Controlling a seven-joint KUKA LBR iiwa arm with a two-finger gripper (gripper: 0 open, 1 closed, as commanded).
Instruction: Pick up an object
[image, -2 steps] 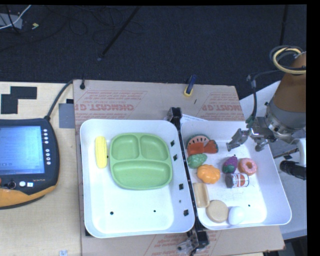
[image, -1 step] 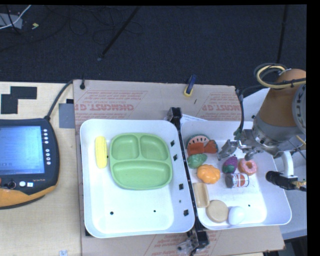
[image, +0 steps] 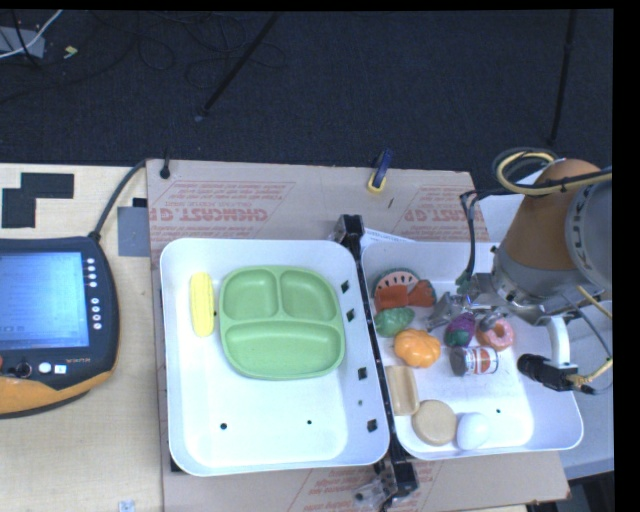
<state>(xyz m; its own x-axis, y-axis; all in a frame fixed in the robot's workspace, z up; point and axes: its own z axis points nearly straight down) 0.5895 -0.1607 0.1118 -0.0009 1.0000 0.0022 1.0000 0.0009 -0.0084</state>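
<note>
Seen from the fixed overhead camera, two shallow white plastic bins sit side by side on a cardboard-covered bench, the left bin (image: 190, 420) and the right bin (image: 560, 425) parted by a black divider rail. The left bin holds two things: one smooth light-green three-compartment plastic tray (image: 281, 322) and, just beside its left edge, one yellow corn-shaped toy (image: 202, 303) lying lengthwise. The right bin is crowded with roughly ten small toy foods: one red-and-green watermelon-like slice (image: 401, 289), one glossy green pepper-like piece (image: 394, 321), one rounded orange piece (image: 418, 347), one purple piece (image: 461, 328), one pink ring doughnut (image: 496, 333), one small red-and-white labelled can (image: 478, 361) on its side, one tan oblong slab (image: 402, 389), one round beige biscuit-like disc (image: 435, 421) and one white egg-like ball (image: 474, 430). The grey arm with its orange band (image: 545, 230) leans in from the right; its two-finger gripper (image: 452, 305) sits low among the purple piece and doughnut, and how far its fingers are parted cannot be made out. One teach pendant with a blue screen (image: 50, 310) rests left of the bins.
</note>
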